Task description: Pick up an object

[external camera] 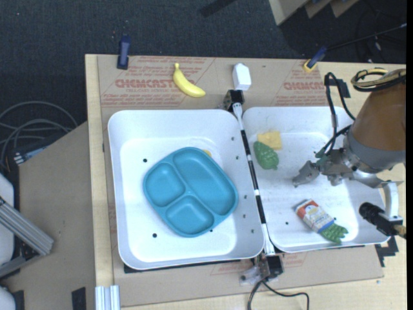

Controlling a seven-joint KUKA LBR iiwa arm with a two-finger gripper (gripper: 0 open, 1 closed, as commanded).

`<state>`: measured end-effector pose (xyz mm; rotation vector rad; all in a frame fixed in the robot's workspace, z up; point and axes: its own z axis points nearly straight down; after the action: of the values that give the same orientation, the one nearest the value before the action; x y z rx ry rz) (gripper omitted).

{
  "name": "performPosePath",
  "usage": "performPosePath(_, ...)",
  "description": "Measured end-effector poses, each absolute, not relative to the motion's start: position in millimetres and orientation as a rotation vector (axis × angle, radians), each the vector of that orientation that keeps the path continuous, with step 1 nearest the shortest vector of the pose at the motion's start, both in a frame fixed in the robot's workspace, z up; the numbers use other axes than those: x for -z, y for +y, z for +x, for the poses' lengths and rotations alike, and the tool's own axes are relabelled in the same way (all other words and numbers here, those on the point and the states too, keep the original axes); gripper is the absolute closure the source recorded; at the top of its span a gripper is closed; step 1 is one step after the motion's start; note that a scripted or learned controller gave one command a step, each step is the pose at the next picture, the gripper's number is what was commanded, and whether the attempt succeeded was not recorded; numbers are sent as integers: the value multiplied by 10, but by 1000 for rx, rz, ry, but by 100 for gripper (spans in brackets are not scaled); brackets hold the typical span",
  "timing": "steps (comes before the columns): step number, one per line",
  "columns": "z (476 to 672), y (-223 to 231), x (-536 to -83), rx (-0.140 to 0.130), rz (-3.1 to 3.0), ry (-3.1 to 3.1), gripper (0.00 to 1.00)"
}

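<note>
I see no single target marked, so I start with what lies nearest the claw: a small red-and-white packet (313,215) lying flat on the right white bin (290,237) floor, with a green leafy piece (335,232) touching its lower end. My grey two-finger gripper (310,174) hovers just above and left of that packet, its fingers spread apart with nothing between them. Further left in the same bin sit a green lumpy toy (265,155) and a yellow block (270,139) beside it. The left white bin (129,237) holds a blue three-compartment plate (189,190). A yellow banana (186,82) rests on the cardboard bench (148,82) beyond the bins.
</note>
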<state>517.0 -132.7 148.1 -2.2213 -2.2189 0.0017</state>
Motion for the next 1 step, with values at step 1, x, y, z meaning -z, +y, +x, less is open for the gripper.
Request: performPosePath(1,4786,-1217,-842,-1,-2221,-2219,0)
